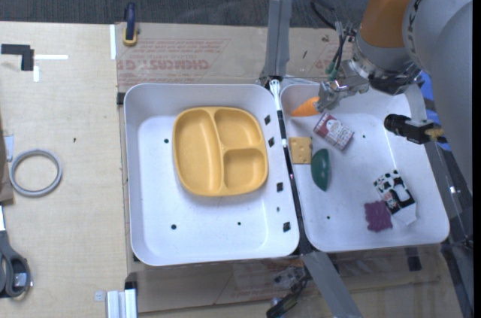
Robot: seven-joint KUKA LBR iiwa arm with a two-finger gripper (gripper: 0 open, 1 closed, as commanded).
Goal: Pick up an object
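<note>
Progress: lifting has not happened, judging by how things lie; every loose thing rests on a bin floor.
Pincer: the pincer hangs low at the upper left corner of the right bin, right above the orange carrot-like piece; whether it is spread or pressed together cannot be told, and nothing is seen pinched.
Nearest candidates: the carrot-like piece lies just beside the pincer, and the small red-and-white packet sits just below it.
Other things in right bin: yellow cracker-like square, dark green piece, black-and-white item, purple piece.
Left bin: the left bin holds a yellow divided plate, well apart from the pincer.
Left to do: closing on one thing and raising it off the bin, likely the carrot-like piece.
</note>
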